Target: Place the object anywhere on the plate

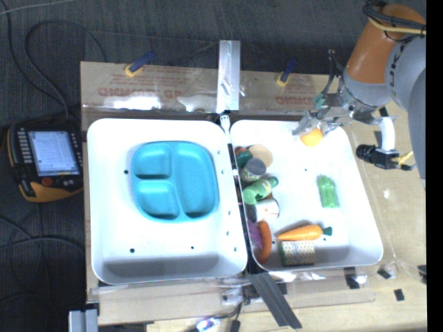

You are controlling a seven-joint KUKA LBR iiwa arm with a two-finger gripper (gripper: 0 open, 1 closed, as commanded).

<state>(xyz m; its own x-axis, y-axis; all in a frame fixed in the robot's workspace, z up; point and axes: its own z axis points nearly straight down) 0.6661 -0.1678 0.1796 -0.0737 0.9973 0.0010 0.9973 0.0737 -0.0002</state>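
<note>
Claw (313,124) seemingly touches yellow object (312,137) just beneath it.

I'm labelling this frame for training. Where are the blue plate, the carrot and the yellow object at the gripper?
blue plate (173,180): camera view, central divider ridge.
carrot (299,233): camera view, middle of orange body.
yellow object (312,137): camera view, its centre, just below the gripper (315,122).

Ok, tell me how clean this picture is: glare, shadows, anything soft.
Camera view: even overhead light, faint shadows inside both bins; glare washes out the plastic sheet behind the left bin and brightens the white walls; the blue plate reads crisply; the toys piled along the right bin's left wall blur together; the gripper above a yellow object is small and soft.
</note>
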